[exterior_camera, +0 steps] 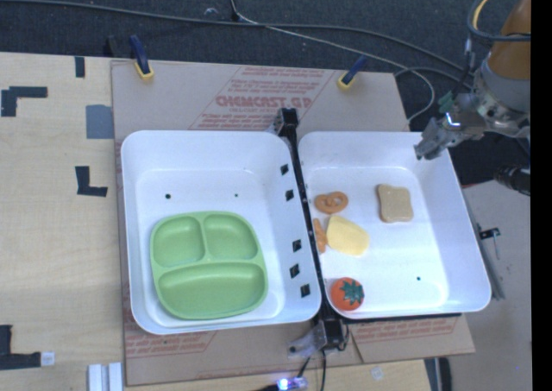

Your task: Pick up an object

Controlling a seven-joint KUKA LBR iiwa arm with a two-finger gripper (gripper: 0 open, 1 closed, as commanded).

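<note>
The right bin (448, 208) holds a tan bread slice (395, 204), a brown pretzel (330, 202), a yellow cheese wedge (348, 236), a small orange piece (319, 235) beside it, and a red tomato (348, 293) near the front edge. My gripper (434, 137) hangs at the bin's far right corner, above and to the right of the bread slice, with nothing seen between its fingers. The arm's orange band (514, 35) sits at the upper right.
The left bin (138, 165) carries a green divided plate (208, 264). A black divider (296, 208) runs between the bins. Cables (233, 9) cross the dark floor behind the bench. Blue and yellow clamps (141, 59) hold the cardboard's back edge.
</note>
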